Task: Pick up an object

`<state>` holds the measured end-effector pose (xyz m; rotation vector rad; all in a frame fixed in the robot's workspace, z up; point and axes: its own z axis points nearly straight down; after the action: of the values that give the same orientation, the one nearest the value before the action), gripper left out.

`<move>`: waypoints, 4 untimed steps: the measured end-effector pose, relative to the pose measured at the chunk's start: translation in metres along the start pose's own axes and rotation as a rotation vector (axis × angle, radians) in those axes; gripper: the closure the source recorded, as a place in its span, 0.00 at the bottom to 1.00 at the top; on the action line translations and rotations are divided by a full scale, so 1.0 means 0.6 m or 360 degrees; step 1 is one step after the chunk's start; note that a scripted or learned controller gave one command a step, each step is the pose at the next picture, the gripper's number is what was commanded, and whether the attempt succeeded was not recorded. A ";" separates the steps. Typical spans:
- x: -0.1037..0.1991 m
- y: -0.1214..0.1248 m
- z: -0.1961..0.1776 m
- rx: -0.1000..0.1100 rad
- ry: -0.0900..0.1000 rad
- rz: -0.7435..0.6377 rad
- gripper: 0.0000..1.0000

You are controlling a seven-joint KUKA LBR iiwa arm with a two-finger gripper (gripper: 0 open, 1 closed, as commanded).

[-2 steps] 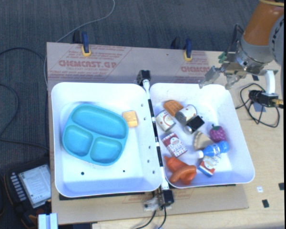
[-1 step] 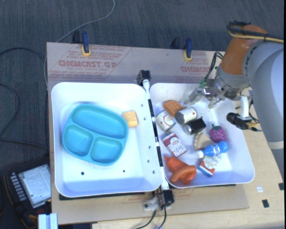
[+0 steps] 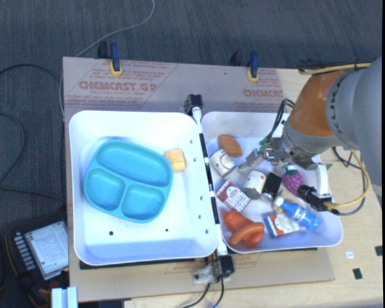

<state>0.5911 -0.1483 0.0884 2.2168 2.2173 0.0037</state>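
Gripper (image 3: 264, 167) low in right bin (image 3: 333, 236), down among clutter, looks mid-grab. Can't tell claw state tbh. Nearest target probably white jar (image 3: 254, 183), just beside it. Left bin (image 3: 90, 236) has blue tray (image 3: 127, 179), yellow block (image 3: 175, 158).

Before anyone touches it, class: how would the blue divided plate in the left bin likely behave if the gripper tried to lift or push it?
The blue plate looks like moulded plastic, so probably stiff and light. It lies flat in the left bin, so it should slide, not roll or tip. Its broad, smooth shape may give little to pinch except the rim.
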 end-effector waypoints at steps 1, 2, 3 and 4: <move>-0.001 0.002 -0.018 -0.0006 -0.0001 0.0001 1.00; -0.001 0.002 -0.018 -0.0005 -0.0001 0.0001 0.00; 0.072 -0.099 -0.002 -0.0011 -0.0003 0.0002 0.00; 0.073 -0.098 -0.019 -0.0011 -0.0001 0.0002 1.00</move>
<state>0.5323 -0.1046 0.0995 2.2143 2.2121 0.0105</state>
